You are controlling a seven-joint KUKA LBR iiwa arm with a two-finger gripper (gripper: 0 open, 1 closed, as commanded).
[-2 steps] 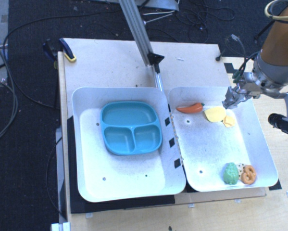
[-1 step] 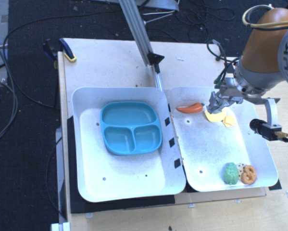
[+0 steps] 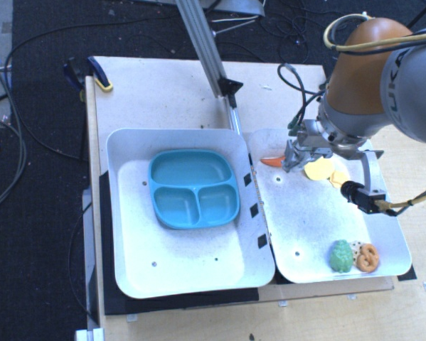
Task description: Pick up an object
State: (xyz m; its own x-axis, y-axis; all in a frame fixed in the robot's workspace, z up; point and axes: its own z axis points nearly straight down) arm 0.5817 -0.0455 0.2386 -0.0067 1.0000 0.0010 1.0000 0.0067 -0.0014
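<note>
Carrot (image 3: 272, 162) — gripper (image 3: 292, 159) just beside it.

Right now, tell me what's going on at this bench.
The grey arm reaches in over the right bin, its end effector low near the far end, beside an orange piece and some yellow pieces. Nothing is visibly held. A green lump and a pretzel-shaped item sit at the near end. The left bin holds a blue divided tray.

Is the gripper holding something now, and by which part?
It cannot be told. The gripper is low in the right bin, beside an orange piece and yellow pieces.
</note>
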